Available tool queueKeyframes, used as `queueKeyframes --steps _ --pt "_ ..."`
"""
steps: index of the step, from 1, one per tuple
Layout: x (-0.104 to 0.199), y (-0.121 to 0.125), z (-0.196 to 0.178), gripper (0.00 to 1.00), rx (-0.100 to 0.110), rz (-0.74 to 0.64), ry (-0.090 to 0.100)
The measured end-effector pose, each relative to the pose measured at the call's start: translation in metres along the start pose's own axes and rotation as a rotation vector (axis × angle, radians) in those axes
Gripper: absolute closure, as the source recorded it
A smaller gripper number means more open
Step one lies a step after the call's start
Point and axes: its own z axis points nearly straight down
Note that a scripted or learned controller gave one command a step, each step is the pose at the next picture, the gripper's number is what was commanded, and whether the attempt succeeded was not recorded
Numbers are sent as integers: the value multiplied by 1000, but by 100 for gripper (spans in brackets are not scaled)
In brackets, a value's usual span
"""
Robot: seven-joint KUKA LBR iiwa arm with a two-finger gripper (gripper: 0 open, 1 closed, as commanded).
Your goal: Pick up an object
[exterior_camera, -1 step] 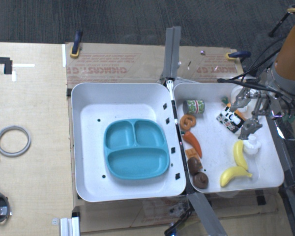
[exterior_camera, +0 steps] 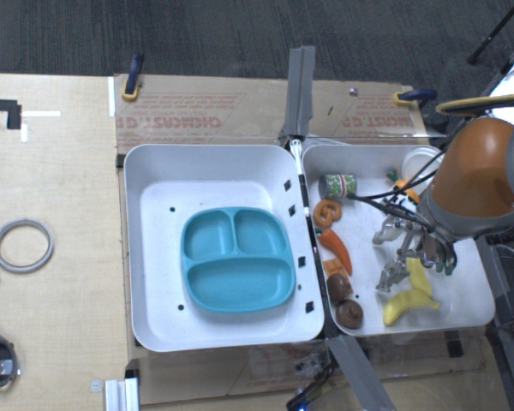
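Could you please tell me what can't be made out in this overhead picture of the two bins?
- Gripper: finger state unclear, blurred among cables.
- Banana: upper end hidden behind the gripper, so contact is uncertain.
- White cup: partly covered by the arm.
- Two brown items: too small to identify.

Arm (exterior_camera: 478,178), entering from right: bulbous orange band over grey housing, glossy with a pale highlight on top. Black cables (exterior_camera: 385,199) looping off the wrist toward bare-metal hardware. Gripper (exterior_camera: 396,255): silver, jointed metal fingers (exterior_camera: 392,274) with small fasteners, partly blurred. Grey link visible at far right edge, behind the orange shell.
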Motion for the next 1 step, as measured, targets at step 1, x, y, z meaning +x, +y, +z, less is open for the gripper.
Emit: queueKeyframes --steps 1 --pt "41 -51 0 0 0 -47 1"
